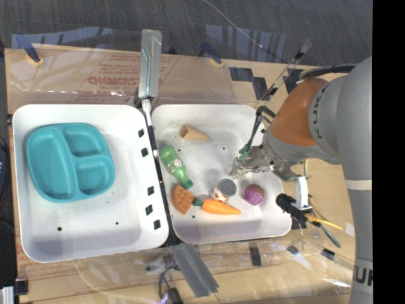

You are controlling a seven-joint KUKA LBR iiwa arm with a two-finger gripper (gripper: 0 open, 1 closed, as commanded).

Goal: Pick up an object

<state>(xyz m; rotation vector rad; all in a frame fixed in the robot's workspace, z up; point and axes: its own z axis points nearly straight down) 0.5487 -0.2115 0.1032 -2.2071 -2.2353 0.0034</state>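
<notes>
Two shallow white bins sit side by side on the surface. The left bin [38, 233] carries one thing, a teal divided tray [68, 160], lying flat toward its far left. The right bin [209, 233] holds the loose candidates for picking: a tan cone [193, 132] near the far wall, a green bottle [173, 164] lying tilted beside the divider, a waffle-patterned piece [182, 199] touching the leafy end of a carrot [221, 208], a small grey cup [226, 187] just above the carrot, and a purple piece [254, 194] to its right. The arm, reaching in from the right, sets the tool [248, 164] low over the right bin, between the grey cup and the purple piece and slightly beyond them; this placement suggests one of these two as the likely target. Whether the tool is spread or pressed together cannot be told, as the metal parts blur against the white floor. Nothing is seen lifted.
</notes>
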